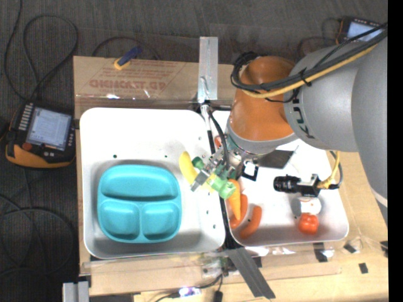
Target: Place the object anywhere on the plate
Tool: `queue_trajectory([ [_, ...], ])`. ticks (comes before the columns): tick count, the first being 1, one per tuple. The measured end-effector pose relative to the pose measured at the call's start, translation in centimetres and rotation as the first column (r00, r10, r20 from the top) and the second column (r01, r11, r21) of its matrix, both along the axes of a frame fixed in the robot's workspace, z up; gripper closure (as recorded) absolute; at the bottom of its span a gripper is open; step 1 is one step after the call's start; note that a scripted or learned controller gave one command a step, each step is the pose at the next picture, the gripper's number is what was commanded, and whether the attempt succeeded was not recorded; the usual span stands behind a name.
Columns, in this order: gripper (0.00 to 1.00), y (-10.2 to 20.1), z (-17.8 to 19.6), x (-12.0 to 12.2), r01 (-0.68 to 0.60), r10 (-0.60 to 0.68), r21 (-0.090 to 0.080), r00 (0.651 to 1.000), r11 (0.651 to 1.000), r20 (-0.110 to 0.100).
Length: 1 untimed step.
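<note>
A teal plate (138, 201) with three compartments lies in the left bin (126, 131), toward its front. My gripper (206, 172) hangs over the wall between the two bins, to the right of the plate and apart from it. A small yellow object (187, 167) sits at the gripper's left tip, over the left bin's right side. A green piece (220, 184) shows just below the gripper. Whether the yellow object is gripped I cannot tell.
In the right bin (334, 222) two orange, carrot-like pieces (236, 207) (252, 221) lie near the front left corner. A red round object (308, 224) rests at the front right. The big grey arm with its orange band (264, 106) covers the right bin's back.
</note>
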<state>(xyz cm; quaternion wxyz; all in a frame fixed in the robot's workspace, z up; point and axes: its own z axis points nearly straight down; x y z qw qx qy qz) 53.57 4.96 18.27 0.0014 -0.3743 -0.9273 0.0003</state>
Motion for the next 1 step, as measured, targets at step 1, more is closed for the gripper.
queue_trajectory([
  [1,1.00,7.03,-2.62,-0.84,0.048,-0.048,-0.001,0.999,0.999,-0.002],
])
